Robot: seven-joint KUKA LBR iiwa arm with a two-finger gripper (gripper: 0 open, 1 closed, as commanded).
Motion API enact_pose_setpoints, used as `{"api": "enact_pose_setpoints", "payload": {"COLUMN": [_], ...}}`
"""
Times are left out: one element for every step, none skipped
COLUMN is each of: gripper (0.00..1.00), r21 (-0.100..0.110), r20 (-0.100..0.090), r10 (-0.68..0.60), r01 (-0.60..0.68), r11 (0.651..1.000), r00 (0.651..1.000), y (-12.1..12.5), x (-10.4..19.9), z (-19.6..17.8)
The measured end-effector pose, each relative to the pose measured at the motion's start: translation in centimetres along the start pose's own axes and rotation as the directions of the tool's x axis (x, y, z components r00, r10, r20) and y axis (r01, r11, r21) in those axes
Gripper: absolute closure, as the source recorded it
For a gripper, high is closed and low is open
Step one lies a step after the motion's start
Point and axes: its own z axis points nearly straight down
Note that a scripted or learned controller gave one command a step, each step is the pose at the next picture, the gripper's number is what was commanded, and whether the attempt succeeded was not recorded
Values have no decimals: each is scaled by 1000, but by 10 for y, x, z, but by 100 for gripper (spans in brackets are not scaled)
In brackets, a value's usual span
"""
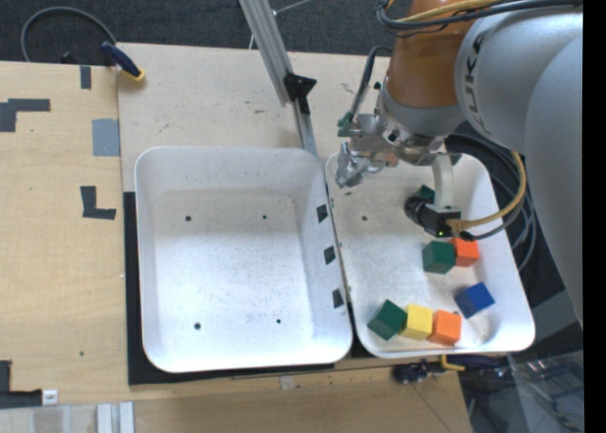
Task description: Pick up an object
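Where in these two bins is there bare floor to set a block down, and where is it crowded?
The left bin has bare floor wall to wall. In the right bin, a bare patch lies between the dividing wall and the green block. The near right corner is crowded: green, yellow, orange and blue blocks. The hand hangs over the far left corner.

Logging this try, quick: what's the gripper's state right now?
Gripper: cannot be told; it sits over the right bin's upper left corner, apart from the blocks.
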Motion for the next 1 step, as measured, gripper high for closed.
{"api": "enact_pose_setpoints", "payload": {"gripper": [100], "r21": [-1], "r20": [0], "r10": [-1], "r01": [1], "r11": [1000], "r00": [1000], "y": [-3], "x": [55], "z": [-5]}}
